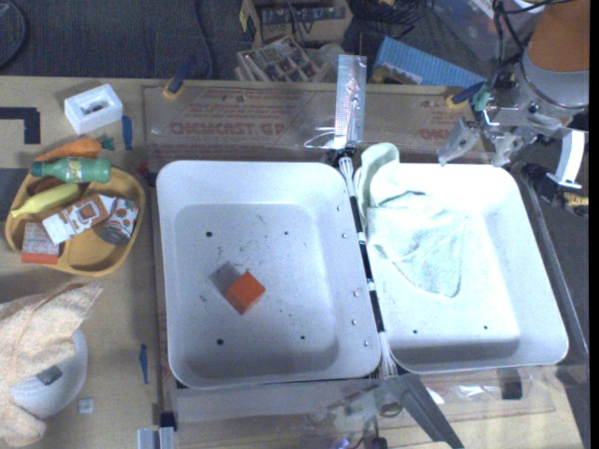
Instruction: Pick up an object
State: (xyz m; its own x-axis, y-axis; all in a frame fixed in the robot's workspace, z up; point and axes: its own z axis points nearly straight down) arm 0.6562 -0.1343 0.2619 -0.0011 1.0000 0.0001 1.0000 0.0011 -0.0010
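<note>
We see the wooden table (112, 363) with two shallow white plastic bins. The right bin (524, 344), just below the jaws (477, 143), holds a crumpled white cloth (421, 241). The left bin (187, 204) holds a small orange block (247, 292), far from the jaws. We think nothing is picked up yet. The jaws are too blurry to tell how they stand.

Faint red lettering marks the clear panel (245, 120) behind the bins — too blurred to read.
</note>
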